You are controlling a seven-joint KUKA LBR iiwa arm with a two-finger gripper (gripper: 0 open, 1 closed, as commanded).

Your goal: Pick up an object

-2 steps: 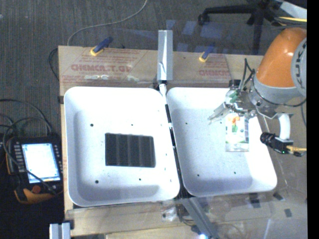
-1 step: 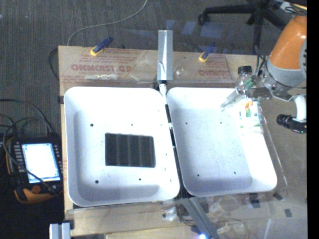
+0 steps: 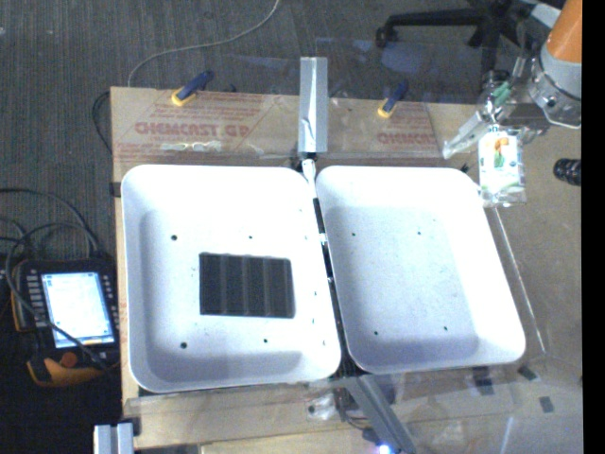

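My gripper (image 3: 493, 138) is at the far right, above the back right corner of the right bin (image 3: 492, 253). A small white packet (image 3: 500, 166) with orange and green marks hangs upright from it, pinched at its top between the fingers, so the gripper is shut on the packet. The packet is lifted and hangs just outside the bin's back right rim. A dark grey ridged rectangular block (image 3: 247, 285) lies flat in the middle of the left bin (image 3: 151, 206).
A metal post (image 3: 313, 116) stands at the back between the bins. Two clamps (image 3: 192, 87) sit on the back board. A handheld screen (image 3: 71, 310) lies left of the bench. A chair base (image 3: 444, 26) stands behind.
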